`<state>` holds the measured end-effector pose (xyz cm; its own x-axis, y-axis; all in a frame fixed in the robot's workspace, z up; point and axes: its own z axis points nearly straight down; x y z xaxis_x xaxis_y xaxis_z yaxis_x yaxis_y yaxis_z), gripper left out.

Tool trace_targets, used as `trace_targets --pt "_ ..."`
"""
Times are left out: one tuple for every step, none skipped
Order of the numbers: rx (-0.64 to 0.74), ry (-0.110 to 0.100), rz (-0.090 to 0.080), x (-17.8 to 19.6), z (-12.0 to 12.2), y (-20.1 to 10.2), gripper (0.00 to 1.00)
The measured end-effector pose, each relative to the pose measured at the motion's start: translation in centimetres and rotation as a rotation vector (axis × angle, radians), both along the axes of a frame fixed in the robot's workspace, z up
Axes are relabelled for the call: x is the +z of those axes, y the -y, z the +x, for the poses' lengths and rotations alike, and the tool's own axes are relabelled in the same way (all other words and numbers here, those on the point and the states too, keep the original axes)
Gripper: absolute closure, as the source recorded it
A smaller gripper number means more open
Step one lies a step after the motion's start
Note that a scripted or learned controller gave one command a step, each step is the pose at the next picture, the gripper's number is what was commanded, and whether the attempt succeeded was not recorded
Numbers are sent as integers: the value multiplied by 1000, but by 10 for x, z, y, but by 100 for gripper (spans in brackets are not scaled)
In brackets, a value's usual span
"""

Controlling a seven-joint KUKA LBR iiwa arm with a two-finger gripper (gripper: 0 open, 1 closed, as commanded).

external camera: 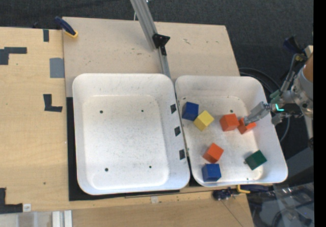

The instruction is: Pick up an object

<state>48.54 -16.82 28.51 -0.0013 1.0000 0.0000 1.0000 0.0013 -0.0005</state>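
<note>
Right bin [214, 84] holds two blue, three orange, one yellow, one green block; jaws' state unclear.

Bright, even light from above, with a slightly soft picture.
The two white bins [122, 84] shine pale but show no hard glare. The blocks [205, 120] cast small, faint shadows. The right edge looks blurry and darker.
</note>
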Motion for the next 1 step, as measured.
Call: trace_targets --pt "-1 -6 1 -48 4 -8 0"
